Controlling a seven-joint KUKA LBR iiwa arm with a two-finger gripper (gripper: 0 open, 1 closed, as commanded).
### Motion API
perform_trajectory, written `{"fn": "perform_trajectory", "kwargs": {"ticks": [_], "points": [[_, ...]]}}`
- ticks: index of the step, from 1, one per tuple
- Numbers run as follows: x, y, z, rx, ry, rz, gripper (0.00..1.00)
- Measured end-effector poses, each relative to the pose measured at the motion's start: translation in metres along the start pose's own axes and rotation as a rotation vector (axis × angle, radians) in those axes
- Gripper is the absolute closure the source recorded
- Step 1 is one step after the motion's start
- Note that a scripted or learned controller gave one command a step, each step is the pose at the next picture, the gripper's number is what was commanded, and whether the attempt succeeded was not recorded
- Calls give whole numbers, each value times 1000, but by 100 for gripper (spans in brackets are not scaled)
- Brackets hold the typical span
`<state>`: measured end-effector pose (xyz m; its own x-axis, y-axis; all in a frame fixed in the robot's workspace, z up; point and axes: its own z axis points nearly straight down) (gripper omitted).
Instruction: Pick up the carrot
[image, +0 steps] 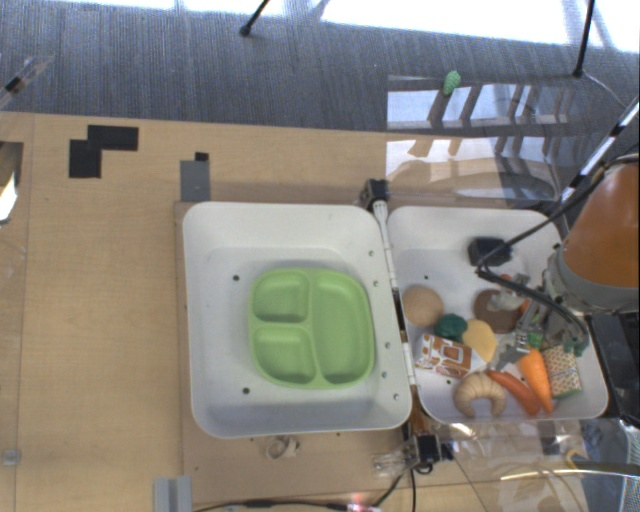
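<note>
I have the carrot (535, 373) in the near right corner of the right bin (440, 235), lying at a slant with its fat end up toward the arm and its tip pointing to the bin's near wall. The gripper (528, 335) sits low over that fat end, tangled in my view with cables and its own housing, so I cannot tell how far it is open or whether anything is between its parts; it may be touching the carrot, but I would not swear to it. What worries me is the crowding. An orange-red piece (514, 391) lies right beside the carrot, the croissant (481, 393) just past that, and a patterned packet (564, 374) presses in on the other side. A closing grasp could catch the neighbour instead, or pinch the tapered carrot off-centre and squirt it against the wall. The green plate (311, 327) in the left bin (215, 300) is well apart and no concern.
</note>
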<state>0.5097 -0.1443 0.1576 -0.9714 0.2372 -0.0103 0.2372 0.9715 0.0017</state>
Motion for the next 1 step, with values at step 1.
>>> {"fn": "perform_trajectory", "kwargs": {"ticks": [1], "points": [[-31, -41, 65, 1, -14, -71, 0]]}}
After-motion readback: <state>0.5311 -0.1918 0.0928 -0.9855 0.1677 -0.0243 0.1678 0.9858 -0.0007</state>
